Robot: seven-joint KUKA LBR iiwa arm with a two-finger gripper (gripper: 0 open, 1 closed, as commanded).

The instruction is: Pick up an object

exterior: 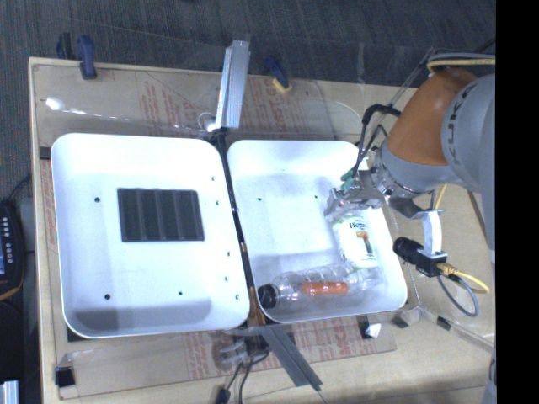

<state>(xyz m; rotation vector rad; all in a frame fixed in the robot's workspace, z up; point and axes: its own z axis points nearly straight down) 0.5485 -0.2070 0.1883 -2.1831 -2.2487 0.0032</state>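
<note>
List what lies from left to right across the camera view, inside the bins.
Dark ribbed panel in the left bin → clear bottle with black cap lying in the right bin → small white bottle below the gripper.

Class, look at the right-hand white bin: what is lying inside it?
Inside the right bin lie a clear plastic bottle with a black cap, on its side along the near wall, and a small white bottle. The gripper covers the white bottle's upper end.

2 white bins (135,154), orange-banded arm (438,133)
</note>
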